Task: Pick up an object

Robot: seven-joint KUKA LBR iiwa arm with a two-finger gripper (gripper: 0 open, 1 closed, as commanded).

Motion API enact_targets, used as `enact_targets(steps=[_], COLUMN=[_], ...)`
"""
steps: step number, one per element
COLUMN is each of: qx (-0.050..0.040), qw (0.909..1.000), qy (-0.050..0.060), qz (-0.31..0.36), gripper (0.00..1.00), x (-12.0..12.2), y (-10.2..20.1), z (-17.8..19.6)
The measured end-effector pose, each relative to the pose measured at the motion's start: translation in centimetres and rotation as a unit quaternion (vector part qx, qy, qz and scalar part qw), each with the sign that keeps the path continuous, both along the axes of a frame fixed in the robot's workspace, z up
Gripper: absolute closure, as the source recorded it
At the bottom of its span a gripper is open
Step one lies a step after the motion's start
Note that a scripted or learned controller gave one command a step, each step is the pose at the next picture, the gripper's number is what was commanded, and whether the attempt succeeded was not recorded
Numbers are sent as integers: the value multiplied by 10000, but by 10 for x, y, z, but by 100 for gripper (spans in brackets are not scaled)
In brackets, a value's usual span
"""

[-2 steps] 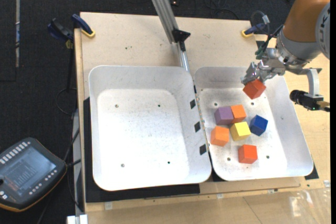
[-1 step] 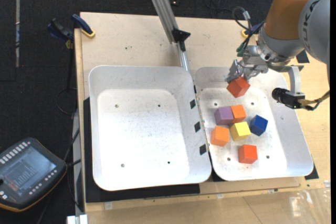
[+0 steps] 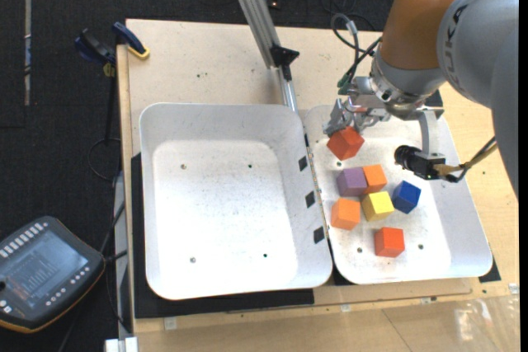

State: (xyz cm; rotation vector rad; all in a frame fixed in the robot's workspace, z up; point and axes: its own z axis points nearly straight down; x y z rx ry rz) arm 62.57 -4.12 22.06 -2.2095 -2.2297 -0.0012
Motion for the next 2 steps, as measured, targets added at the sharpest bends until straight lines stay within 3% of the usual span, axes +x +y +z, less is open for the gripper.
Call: enact_targets(steps=[2], qx=[-1], qw=[10000], qy=[-15], qz=[-1], gripper=[100], x=[-19], y=[112], z=[13])
